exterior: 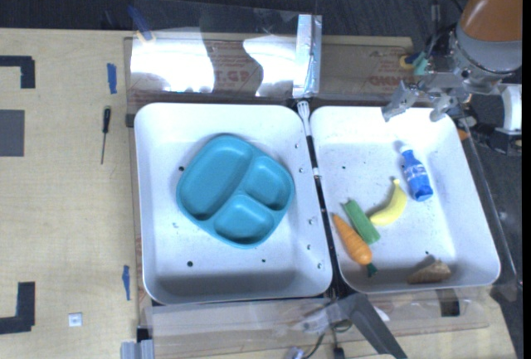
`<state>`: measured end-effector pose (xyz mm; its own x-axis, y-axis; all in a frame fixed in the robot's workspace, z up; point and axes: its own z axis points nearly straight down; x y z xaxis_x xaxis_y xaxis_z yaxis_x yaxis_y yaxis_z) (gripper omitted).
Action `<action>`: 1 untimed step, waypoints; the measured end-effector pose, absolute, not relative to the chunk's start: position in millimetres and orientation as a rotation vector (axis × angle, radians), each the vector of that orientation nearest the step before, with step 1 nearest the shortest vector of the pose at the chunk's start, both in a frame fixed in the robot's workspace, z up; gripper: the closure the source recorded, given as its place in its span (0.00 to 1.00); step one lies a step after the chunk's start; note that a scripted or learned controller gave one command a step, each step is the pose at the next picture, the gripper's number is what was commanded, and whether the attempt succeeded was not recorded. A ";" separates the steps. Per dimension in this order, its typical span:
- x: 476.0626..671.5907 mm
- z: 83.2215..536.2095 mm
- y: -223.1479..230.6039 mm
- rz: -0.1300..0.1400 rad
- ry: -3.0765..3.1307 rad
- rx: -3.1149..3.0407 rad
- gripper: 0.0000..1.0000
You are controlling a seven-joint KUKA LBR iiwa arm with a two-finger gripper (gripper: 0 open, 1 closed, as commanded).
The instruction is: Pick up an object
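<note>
Bottle [416, 175], small and blue with a white cap, lies on its side in the upper right part of the right bin [473, 262], and of the things there it lies nearest the gripper [419, 103]. It looks like light, rigid plastic, and being round it would likely roll or squirt out of a poor pinch; closing across the middle of its body, at right angles to its length, seems the safest hold. A pale patch on its side may be a label, too small to read.

Just below and left of it lies a yellow banana [388, 206], probably a light toy, smooth and curved, best taken across its thick middle. Against the banana's lower end rests a green piece [361, 220], which in turn touches an orange carrot [353, 241]; these three crowd each other, so a clean grasp there looks harder. A brown lump [429, 270] sits apart near the bin's front wall.

The gripper hovers over the bin's far rim, its fingers spread apart with nothing between them.

In the left bin [153, 183] rests a blue divided tray [236, 189]. Faint print on the cardboard behind the bins is illegible, and the wooden surface [58, 208] bears black markings and blue tape.
</note>
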<state>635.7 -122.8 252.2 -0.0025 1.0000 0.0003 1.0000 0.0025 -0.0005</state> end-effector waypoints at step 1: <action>582.0 182.5 -161.1 0.007 -2.076 -2.353 0.00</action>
<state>582.0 -161.1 182.5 0.1249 0.9922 -0.0007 0.9922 -0.1249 -0.0056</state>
